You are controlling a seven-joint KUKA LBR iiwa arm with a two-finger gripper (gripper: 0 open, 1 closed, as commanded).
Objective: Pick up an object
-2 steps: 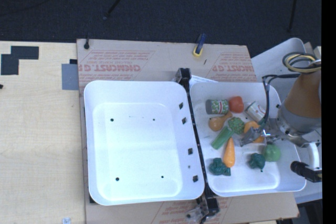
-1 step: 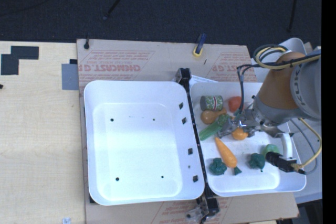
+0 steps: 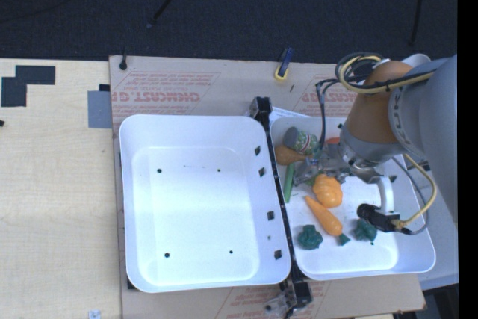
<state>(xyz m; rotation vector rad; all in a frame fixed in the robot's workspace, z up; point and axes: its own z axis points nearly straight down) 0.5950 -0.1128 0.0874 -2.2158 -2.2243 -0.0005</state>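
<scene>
The arm (image 3: 388,116) reaches in from the right and bends down over the right bin (image 3: 418,261), its orange band above the wrist. The gripper (image 3: 320,166) sits low among the toys near the far left corner of that bin, but its tip is lost in the clutter there, so whether it is wide, narrow or holding something cannot be told.

Several small things lie in the right bin. A round orange fruit (image 3: 328,191) rests just beside the gripper, and a toy carrot (image 3: 324,217) lies slantwise just below it. Two dark green lumps (they look like toy broccoli) sit near the front: one (image 3: 310,237) to the carrot's left, the other (image 3: 365,231) to its right. A green stick (image 3: 288,183) lies along the bin's left wall, and a brownish-orange piece (image 3: 287,155) sits beyond it.

The left bin (image 3: 134,198) stands touching the right one on a cardboard sheet (image 3: 179,90).
</scene>
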